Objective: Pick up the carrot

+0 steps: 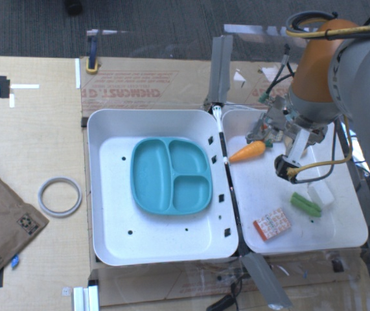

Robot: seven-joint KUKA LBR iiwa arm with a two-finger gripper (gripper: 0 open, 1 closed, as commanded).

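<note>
At the far left of the desk (29, 128) lies a brown cardboard piece (0, 222), well left of the carrot. Beside it, a little nearer to the carrot, is a grey tape ring (59, 195). Next comes the left bin (104, 238), and in its middle rests a teal divided plate (171, 175) with three compartments; it is left of the carrot, across the wall between the bins.

The carrot (247, 151) lies in the right bin (346, 235), just beside that bin's left wall, with its thin tip pointing left. It rests free on the bin floor. Below and right of the carrot lies a small orange-and-white patterned packet (272, 224). Further right of the carrot is a green oblong object (306, 205), touching a white block (321, 193).

The gripper (267, 133) is just right of the carrot's thick end and slightly above it, hanging from the grey arm with the orange band (321, 50). Whether the jaws are spread or pressed together cannot be told; nothing is seen between them.
</note>
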